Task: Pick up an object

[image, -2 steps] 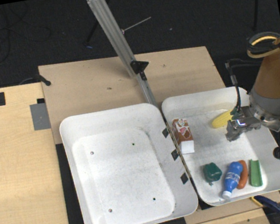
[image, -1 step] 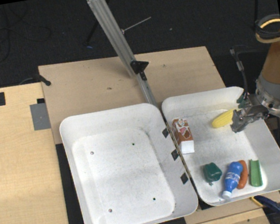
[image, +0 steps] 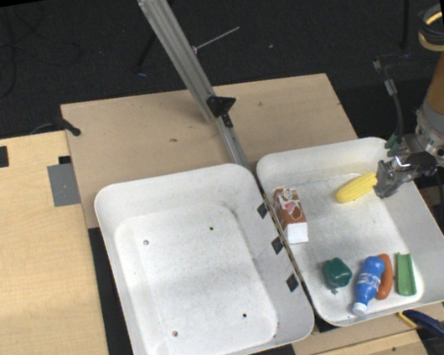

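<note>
Hovering beside the corn [image: 356, 187], the gripper [image: 389, 179], fingers unreadable; it looks light, stiff, best pinched mid-cob.

Fixed overhead camera, slanted down, both bins [image: 175, 193] framed

Yellow corn [image: 356, 187]; blue bottle [image: 368, 282]; white bins [image: 124, 200].
</note>
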Controlling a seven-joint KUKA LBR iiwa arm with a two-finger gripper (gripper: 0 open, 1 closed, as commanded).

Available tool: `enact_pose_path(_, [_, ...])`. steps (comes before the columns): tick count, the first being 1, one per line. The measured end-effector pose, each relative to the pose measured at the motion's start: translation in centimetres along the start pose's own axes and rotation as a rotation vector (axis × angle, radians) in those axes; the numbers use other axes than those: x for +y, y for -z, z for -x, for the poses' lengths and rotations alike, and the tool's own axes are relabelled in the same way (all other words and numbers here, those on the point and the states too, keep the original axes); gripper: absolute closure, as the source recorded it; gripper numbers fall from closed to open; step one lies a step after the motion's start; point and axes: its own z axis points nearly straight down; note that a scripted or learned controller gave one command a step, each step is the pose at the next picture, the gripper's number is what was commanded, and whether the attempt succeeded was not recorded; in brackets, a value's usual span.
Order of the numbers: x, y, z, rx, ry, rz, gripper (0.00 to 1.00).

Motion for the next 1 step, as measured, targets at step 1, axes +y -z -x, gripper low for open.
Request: enact_pose_path(1, [2.10, 0.48, -4.89, 0.001, 0.003, -0.002, 1.00])
